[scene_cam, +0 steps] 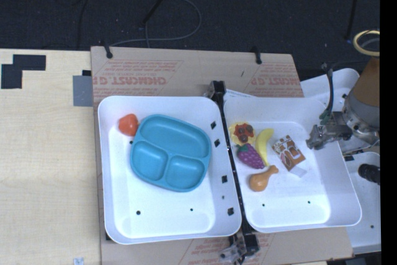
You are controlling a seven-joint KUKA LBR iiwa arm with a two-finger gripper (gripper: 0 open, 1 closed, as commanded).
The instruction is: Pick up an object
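5 small items cluster left of the pincer (pixel 317 136); nearest, just beside it, the patterned box (pixel 289 152). Pincer over right bin (pixel 341 208), probably lining up; grip state unreadable, nothing visibly held.

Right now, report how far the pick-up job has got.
Done: nothing is lifted yet. The purple grapes, banana, chicken drumstick and small box all lie in the right bin; the blue plate and tomato sit in the left bin.
In hand: the pincer sits at the right bin's right side, just beyond the small box.
Left: grasp and raise one object.
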